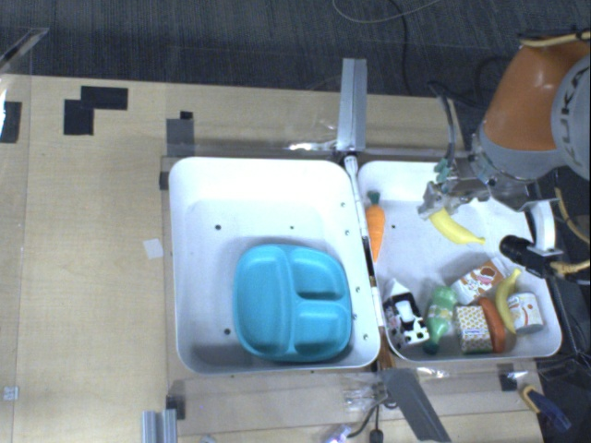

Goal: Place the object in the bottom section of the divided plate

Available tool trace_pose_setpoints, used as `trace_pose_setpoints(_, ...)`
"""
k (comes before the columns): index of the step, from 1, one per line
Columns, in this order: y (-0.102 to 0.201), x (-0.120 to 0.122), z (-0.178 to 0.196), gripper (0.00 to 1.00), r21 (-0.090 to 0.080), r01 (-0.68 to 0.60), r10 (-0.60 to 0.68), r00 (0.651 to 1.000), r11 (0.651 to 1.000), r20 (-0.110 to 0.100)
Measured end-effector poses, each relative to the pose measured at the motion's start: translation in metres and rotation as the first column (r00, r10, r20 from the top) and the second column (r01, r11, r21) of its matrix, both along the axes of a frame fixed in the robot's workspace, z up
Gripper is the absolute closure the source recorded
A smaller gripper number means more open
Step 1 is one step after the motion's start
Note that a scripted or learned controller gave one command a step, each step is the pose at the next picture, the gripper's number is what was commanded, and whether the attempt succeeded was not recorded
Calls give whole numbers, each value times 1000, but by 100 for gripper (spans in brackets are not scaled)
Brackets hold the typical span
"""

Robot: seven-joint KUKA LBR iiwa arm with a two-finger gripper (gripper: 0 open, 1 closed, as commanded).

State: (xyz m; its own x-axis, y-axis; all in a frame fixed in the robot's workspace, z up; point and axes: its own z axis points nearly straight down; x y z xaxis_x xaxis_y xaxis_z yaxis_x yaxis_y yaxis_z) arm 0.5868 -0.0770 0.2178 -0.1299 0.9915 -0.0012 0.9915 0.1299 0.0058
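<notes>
A blue divided plate [294, 303] lies in the front half of the left bin [212, 201], with one long section on its left and two smaller ones on its right. My gripper [447, 192] hangs over the back of the right bin [406, 197]. A yellow banana [459, 230] lies right under and just in front of it; I cannot tell whether they touch. An orange carrot [375, 226] lies along the right bin's left wall.
Several toy foods crowd the right bin's front: a black-and-white cow [403, 317], a green piece [441, 306], a patterned box [473, 329], a second banana [506, 290] and small cartons [525, 312]. A metal post [353, 104] stands behind the bins' divide.
</notes>
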Motion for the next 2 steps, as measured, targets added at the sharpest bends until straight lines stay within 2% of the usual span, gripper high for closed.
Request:
trace_pose_setpoints(1,78,-43,-33,100,1,-90,90,996,996,-3)
trace_pose_setpoints(2,139,-100,-33,100,1,-160,160,987,987,-3)
